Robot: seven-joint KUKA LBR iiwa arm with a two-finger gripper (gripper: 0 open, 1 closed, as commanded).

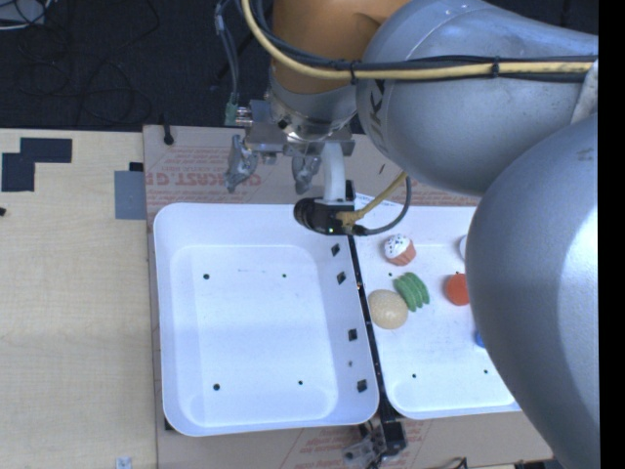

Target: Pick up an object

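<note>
Grey arm (469, 96) w/ an orange band (312, 18) reaches in from view-right. We see its gripper (269, 186) hanging over the brown cardboard sheet (195, 179), just behind the back rim of the view-left bin (254, 330). Its fingers (237, 169) stand wide apart and hold no obj.

All the pickable things lie in the view-right bin (439, 379), well apart from the gripper:
- Toy cupcake (397, 250), white top w/ a pinkish base, sits near the back of that bin, close to the divider btwn the two bins.
- Green piece (413, 290) lies a bit nearer the front, touching or just beside the beige egg-shaped piece (388, 310); we can't tell which.
- Orange-red piece (456, 288) sits to view-right of the green one, right at the edge of the arm's bulk.
- Small white sliver (462, 247) and blue sliver (479, 338) peek out from behind the arm; too little shows for us to say what they are.

Both bins rest on the cardboard, which lies on the pale wooden bench (68, 291).
</note>
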